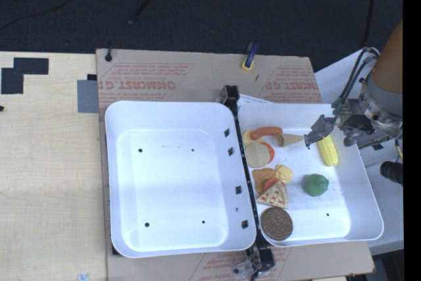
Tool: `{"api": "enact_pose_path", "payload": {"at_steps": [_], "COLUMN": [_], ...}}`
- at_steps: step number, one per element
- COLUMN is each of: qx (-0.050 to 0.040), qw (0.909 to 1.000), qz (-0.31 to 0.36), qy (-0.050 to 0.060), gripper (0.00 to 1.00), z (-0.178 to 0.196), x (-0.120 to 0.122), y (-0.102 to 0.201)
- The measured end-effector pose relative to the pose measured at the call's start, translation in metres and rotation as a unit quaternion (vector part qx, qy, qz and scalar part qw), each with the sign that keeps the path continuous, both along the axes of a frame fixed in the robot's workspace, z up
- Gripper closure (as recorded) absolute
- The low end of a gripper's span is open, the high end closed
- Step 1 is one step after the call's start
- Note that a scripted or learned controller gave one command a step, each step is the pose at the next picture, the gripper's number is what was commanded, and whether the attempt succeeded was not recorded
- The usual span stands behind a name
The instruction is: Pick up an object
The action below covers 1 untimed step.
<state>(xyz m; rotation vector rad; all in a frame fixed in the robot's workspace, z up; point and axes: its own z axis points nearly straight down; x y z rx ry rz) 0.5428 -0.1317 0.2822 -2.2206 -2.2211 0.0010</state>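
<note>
Step in hand: approach, nothing lifted yet. Pincer [318, 131] hovered over far part of right bin [365, 220], just left of corn cob [328, 151]; whether released or clenched, could not tell, nothing seen between its tips. Next move likely called for lowering onto one item and closing squarely.

Right bin held sausage [266, 132], round slice [259, 154], pizza wedge [275, 195], brown disc [277, 223], green ball [316, 185], corn cob. Items crowded at left side; green ball stood apart. Left bin [125, 168] sat alongside on counter.
</note>
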Motion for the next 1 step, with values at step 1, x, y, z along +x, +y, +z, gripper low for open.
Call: {"api": "enact_pose_path", "payload": {"at_steps": [1], "qx": [0.0030], "qw": [1.0000], "qz": [0.000], "qy": [0.009], "gripper": [0.00], "z": [-0.1666], "x": [-0.0482], "y": [0.0196]}}
